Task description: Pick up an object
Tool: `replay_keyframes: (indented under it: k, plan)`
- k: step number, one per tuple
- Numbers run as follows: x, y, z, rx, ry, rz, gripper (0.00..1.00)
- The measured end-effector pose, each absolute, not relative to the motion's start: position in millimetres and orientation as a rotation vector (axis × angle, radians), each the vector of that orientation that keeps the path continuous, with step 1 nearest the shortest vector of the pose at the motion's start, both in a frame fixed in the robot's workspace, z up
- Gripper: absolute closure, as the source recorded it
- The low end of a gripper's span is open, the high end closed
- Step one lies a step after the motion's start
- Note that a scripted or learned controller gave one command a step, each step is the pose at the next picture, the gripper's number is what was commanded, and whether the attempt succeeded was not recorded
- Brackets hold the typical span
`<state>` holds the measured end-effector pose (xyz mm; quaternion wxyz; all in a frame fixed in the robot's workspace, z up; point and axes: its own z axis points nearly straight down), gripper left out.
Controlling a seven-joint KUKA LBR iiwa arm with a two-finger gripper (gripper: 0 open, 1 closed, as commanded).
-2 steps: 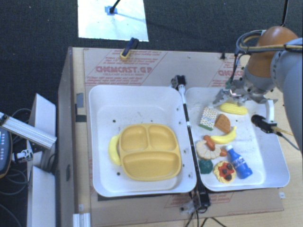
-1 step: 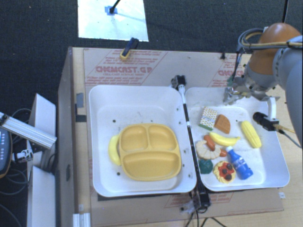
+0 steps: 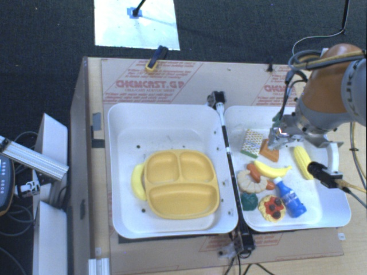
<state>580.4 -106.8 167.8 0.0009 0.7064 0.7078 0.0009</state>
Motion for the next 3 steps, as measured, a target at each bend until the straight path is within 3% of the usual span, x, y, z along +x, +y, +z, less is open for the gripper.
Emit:
replay_keyframes:
  k: [1, 2, 3]
  plan:
    - [580.2, -107, 168, 2.219, 2.222, 0.002, 0.00]
    - [539.6, -87, 84, 2.219, 2.222, 0.001, 0.00]
    - [540.4, -87, 95, 2.217, 2.222, 0.004, 1.00]
